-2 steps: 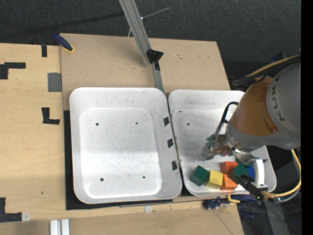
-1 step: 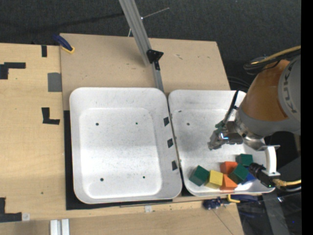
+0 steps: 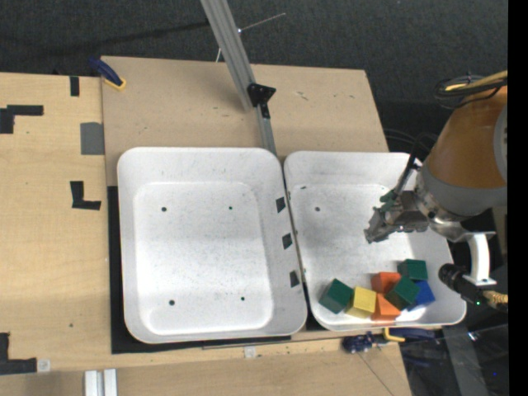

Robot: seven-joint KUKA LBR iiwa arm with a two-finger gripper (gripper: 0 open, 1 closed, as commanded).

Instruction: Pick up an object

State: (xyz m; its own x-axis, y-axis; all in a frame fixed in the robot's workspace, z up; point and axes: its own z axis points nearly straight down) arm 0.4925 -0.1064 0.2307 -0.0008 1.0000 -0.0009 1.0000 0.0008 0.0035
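I am reading the one overhead view. The grey arm with its orange band enters from 3 o'clock, and its end effector (image 3: pixel 381 228) hangs over the right-hand shallow white plastic bin (image 3: pixel 330 180), above bare floor near the bin's middle. Whether it is open or closed I cannot tell: the tip reads as a dark, blurred mass at this angle. I see nothing gripped in it.

The candidates for the pick are a cluster of small coloured blocks packed into the lower corner of that same bin. From the end effector the cluster lies at roughly 5 o'clock, near but clearly apart from it. The dark green cube (image 3: pixel 336 295) sits at the cluster's 9 o'clock end, the yellow cube (image 3: pixel 362 301) touches it, then an orange block (image 3: pixel 384 284), a second green block (image 3: pixel 412 269) at the top, and a blue block (image 3: pixel 422 294) against the bin wall. The row's long axis runs about 9 to 3 o'clock along the bottom rim.

My judgement: the coming move is a shift toward 5 o'clock, then a descent. The dark green cube looks the most approachable, having open floor on its 9 and 12 o'clock sides; the others are crowded together.

The left-hand white bin (image 3: pixel 198 238) shares the wooden desk (image 3: pixel 49 163).
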